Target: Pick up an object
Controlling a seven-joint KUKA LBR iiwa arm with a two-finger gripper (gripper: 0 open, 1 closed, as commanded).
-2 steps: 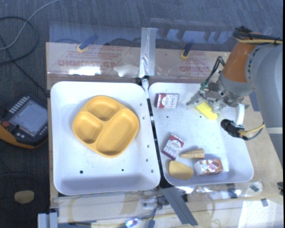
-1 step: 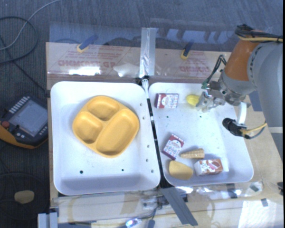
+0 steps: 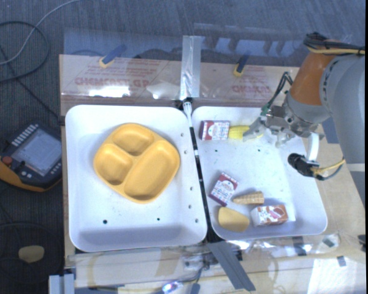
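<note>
A: Where is the little yellow block [image 3: 236, 132]?

B: In the right bin [image 3: 306, 216], near the top, just beside the gripper [image 3: 267, 129]. It looks light and hard. Grab its two long sides.

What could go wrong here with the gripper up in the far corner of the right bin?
1. The gripper sits at the small yellow item, which lies against the red-and-white carton; closing there may nudge the carton or catch both.
2. Both lie close to the right bin's far wall, so the fingers have little room and could scrape it.
3. The loose cable hanging off the wrist could drag across the bin.
</note>
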